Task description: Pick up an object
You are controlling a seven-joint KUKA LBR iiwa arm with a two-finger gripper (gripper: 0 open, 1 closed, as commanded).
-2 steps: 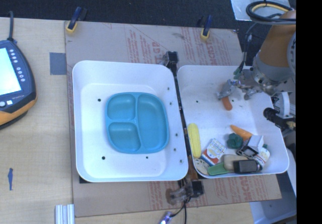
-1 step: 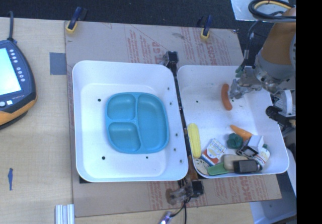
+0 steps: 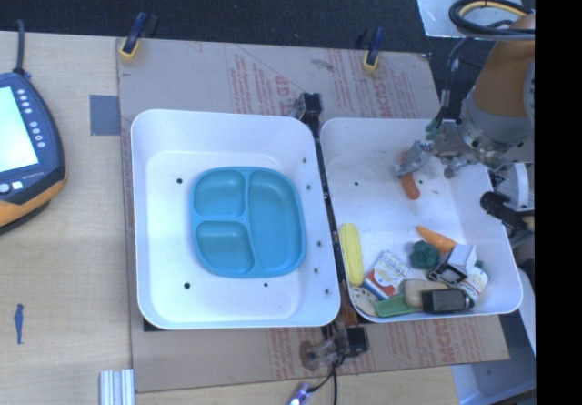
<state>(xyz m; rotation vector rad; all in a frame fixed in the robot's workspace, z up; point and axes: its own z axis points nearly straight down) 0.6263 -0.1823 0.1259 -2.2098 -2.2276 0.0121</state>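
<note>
Reaching into the right bin, upper right of frame: gripper, fingers too blurred for you to tell apart from together. Just below its tip: small orange-red piece, seemingly not held. Lower right corner: corn cob, carrot, assorted clutter. Left bin: blue divided plate. Centre over the orange-red piece; descend straight, then close.

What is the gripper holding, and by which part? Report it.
The gripper sits right over a small orange sausage-shaped piece in the right bin. Whether its fingers grip that piece's upper end or merely touch it cannot be told.
</note>
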